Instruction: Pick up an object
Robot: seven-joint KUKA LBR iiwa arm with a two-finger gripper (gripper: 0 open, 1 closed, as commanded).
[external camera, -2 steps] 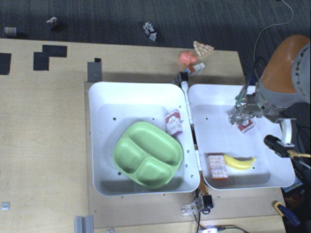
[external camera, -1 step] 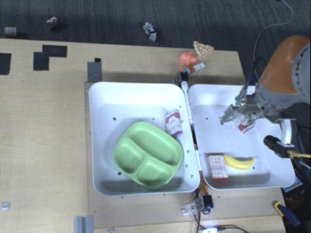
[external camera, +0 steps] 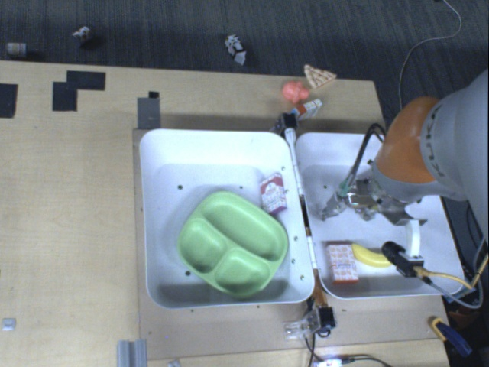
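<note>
The gripper (external camera: 334,207), whose grip I cannot tell, hovers in the right bin (external camera: 321,170); the box (external camera: 341,261) at five o'clock probably needs a descent.

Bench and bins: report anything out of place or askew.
The green divided plate lies tilted in the left bin. A pink lump and a wedge-shaped piece lie outside the bins at the bench's far edge.
</note>
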